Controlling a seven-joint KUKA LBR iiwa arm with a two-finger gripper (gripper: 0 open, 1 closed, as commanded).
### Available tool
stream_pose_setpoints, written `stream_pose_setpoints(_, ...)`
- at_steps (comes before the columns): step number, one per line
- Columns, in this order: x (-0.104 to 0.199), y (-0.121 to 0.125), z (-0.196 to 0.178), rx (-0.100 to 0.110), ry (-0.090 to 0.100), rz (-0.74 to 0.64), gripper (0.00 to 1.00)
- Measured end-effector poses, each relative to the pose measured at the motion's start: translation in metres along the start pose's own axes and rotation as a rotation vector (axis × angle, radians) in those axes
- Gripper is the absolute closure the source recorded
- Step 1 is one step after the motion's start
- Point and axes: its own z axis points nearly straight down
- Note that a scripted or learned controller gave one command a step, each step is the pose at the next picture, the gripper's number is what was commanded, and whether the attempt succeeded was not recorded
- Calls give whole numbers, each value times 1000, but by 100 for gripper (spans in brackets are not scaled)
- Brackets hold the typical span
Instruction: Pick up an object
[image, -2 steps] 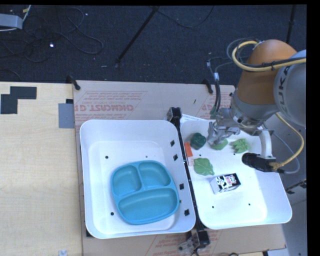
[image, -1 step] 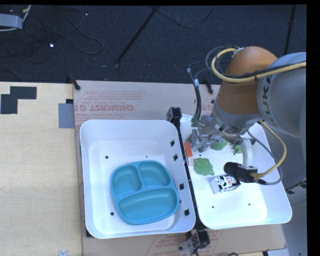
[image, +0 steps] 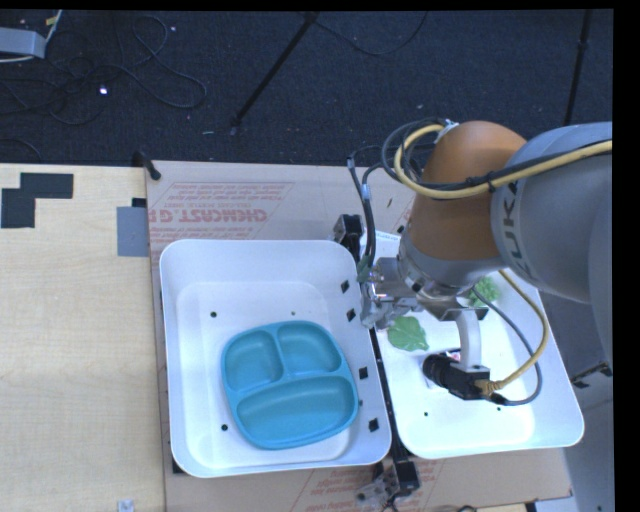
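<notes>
A green leafy object (image: 407, 333) lies in the right bin (image: 540, 425), near its left wall. A second green piece (image: 486, 291) shows further back, partly hidden by the arm. My gripper (image: 377, 300) hangs low at the right bin's left wall, just up and left of the green leafy object, with the grey and orange wrist above it. Nothing can be seen held in it. A blue divided plate (image: 289, 385) lies flat in the left bin (image: 190, 300).
The two white bins stand side by side on brown cardboard (image: 240, 205). A pale wooden bench top (image: 70, 350) extends to the left. The arm covers much of the right bin's back half.
</notes>
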Motion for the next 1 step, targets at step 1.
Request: stream_pose_setpoints(1, 49, -16, 11, -1, 0, -1, 100)
